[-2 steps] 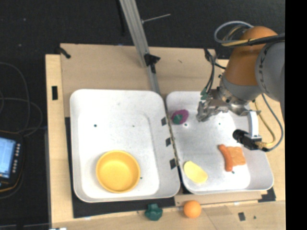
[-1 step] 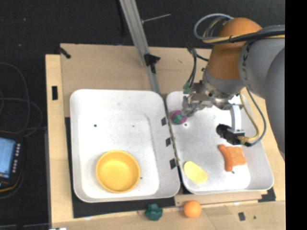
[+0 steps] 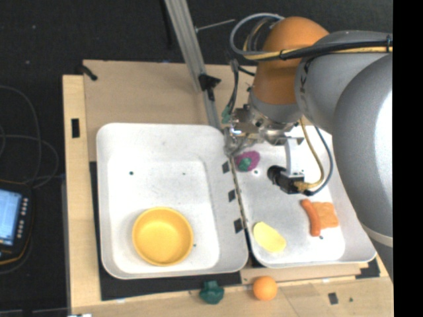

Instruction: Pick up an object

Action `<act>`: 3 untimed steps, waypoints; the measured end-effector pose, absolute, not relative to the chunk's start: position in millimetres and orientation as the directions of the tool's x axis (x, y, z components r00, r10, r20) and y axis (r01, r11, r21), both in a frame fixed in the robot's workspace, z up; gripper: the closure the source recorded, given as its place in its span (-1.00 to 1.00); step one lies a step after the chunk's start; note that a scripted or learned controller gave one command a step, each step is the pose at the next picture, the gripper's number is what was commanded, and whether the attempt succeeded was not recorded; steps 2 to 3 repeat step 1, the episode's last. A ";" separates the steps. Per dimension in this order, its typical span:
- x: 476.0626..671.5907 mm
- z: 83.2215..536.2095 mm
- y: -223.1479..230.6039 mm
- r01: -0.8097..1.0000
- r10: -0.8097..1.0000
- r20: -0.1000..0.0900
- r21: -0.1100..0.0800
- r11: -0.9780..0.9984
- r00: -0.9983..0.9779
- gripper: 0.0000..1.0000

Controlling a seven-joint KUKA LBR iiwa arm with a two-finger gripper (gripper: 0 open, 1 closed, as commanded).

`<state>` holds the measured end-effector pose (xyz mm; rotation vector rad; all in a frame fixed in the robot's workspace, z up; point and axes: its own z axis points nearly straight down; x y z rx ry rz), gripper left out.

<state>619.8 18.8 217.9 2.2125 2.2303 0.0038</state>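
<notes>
Two bins sit side by side: the left bin (image 3: 119, 150) holds a yellow bowl (image 3: 162, 235) at lower left of centre, and the right bin (image 3: 344, 246) holds the smaller pieces. My arm (image 3: 344, 104) fills the upper right and hides that bin's far end. Below it I see an orange piece (image 3: 320, 216), a pale yellow piece (image 3: 269, 237), and the likely target, a small purple and green toy (image 3: 248, 160), hard against the divider near frame centre. The gripper (image 3: 239, 142) hangs just above that toy; I cannot tell how its jaws stand, as the wrist covers them. I judge the risk is a finger striking the bin wall, or nudging the toy aside. An orange ball (image 3: 264, 287) and green bit (image 3: 211, 292) lie outside, bottom centre.
</notes>
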 end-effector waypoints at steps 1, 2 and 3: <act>632.0 236.1 64.9 1.000 1.000 0.002 0.003 0.007 -0.007 1.00; 632.0 236.1 64.9 1.000 1.000 0.002 0.003 0.007 -0.007 1.00; 632.0 236.1 64.9 1.000 1.000 0.002 0.003 0.007 -0.007 1.00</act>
